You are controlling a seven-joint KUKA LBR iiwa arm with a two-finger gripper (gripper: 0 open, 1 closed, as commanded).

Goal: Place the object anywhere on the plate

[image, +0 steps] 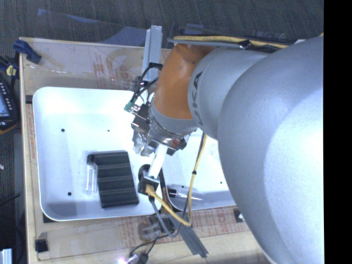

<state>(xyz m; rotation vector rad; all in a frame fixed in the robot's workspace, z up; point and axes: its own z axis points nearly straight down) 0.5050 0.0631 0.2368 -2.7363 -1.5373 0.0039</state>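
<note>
Gripper (144,143) positioned above the right part of the left bin (49,147), beneath the grey arm (264,136) with orange band; grip state cannot be determined. Black ridged object (116,179) lying flat below-left of gripper, apart from it, clear tube (91,179) touching its left edge.

The arm's big grey shell (275,136) looks like smooth, satin-finished painted casing, and its orange band (173,89) has the same soft sheen. The white bin (55,147) reads as glossy moulded plastic, catching the light along its curved rim. The black ribbed object (116,179) inside it is matt and dark, plastic or rubber by the look. The bench surround (82,65) looks like pale, dull board.
</note>
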